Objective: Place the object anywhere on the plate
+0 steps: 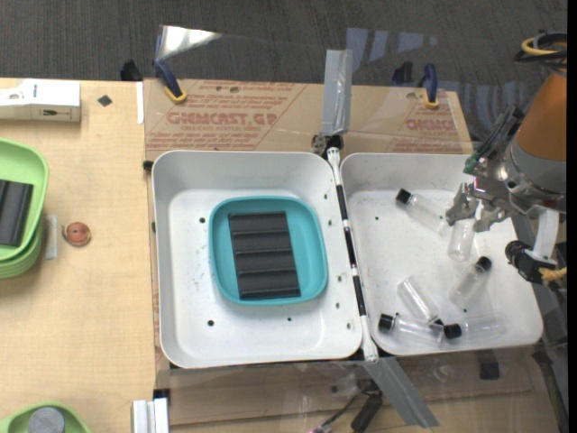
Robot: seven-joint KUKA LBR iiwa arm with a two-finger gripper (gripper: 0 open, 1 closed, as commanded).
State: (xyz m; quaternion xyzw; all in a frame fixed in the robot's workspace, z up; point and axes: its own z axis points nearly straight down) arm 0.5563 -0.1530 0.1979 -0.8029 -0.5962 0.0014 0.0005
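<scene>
Two white bins sit side by side on the counter [81, 332]. The left bin [176, 269] carries the teal plate [311, 251], which already bears a dark ribbed block [263, 254]. The right bin [370, 215] holds several clear vials with black caps: one near its far wall [407, 198], one toward the right [472, 278], and a cluster along the near wall [416, 314]. None of them lies on the plate, so the transfer itself appears not yet done. The hand [464, 225] is over the right bin, reaching in from the right under the orange-banded wrist. A clear vial [462, 240] seems to hang upright below it, but whether the fingers actually grip it cannot be told.
</scene>
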